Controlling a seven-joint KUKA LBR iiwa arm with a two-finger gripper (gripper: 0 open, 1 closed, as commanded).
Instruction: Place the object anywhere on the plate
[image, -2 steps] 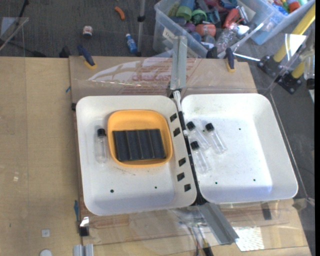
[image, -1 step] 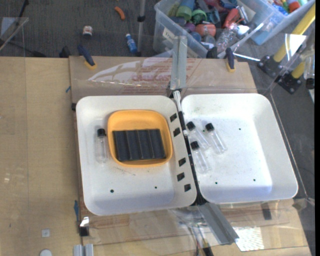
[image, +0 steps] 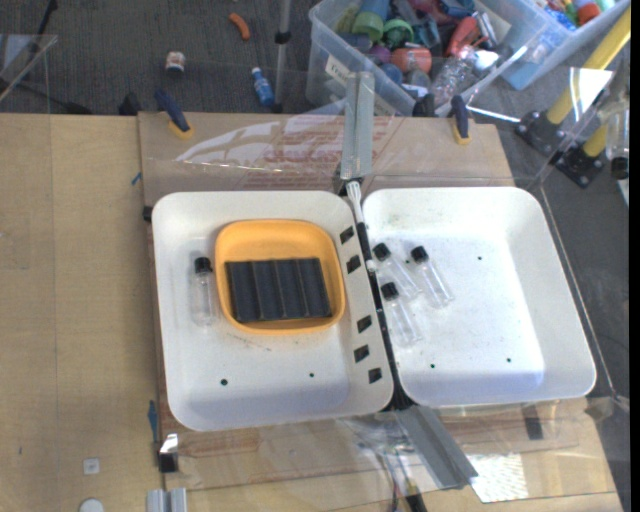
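An orange plate (image: 280, 233) with rounded corners lies in the left bin (image: 260, 395). On it rests a dark ribbed rectangular block (image: 279, 289), flat and covering most of the plate's floor. Just left of the plate, on the bin floor, lies a clear vial with a black cap (image: 204, 288), close to the plate's rim. In the right bin (image: 500, 340), near its left wall, lie three more clear vials with black caps: one (image: 431, 276) furthest right, one (image: 397, 308) below it, and one (image: 379, 256) against the divider.
A row of black clips (image: 360, 295) runs down the seam between the bins. A metal bar (image: 358, 125) stands behind the seam. A clear tub of coloured toys (image: 430, 40) sits beyond the bench at the back.
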